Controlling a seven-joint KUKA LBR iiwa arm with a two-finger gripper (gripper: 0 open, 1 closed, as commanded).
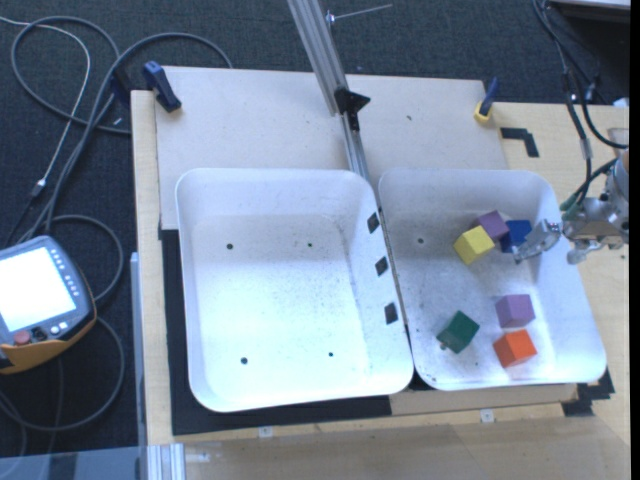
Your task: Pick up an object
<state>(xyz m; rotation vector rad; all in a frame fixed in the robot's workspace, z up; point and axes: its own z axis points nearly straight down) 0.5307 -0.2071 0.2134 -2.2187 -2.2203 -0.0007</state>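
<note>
**Camera setup: single fixed overhead, slanted**

One camera, mounted above the bench (300, 118), looking down at a slant. Near edge of the bench is at frame bottom, far edge toward the top. Set well back: both bins fit whole, left bin (200, 268) and right bin (420, 193) side by side mid-frame, with dark floor (200, 8) around the bench at top and left. Pendant (35, 298) sits at left edge. Arm (600, 223) comes in at the right edge. No second view, so no overlap to report.

Gripper (533, 245) low at the right, on a nearly level wrist.
</note>
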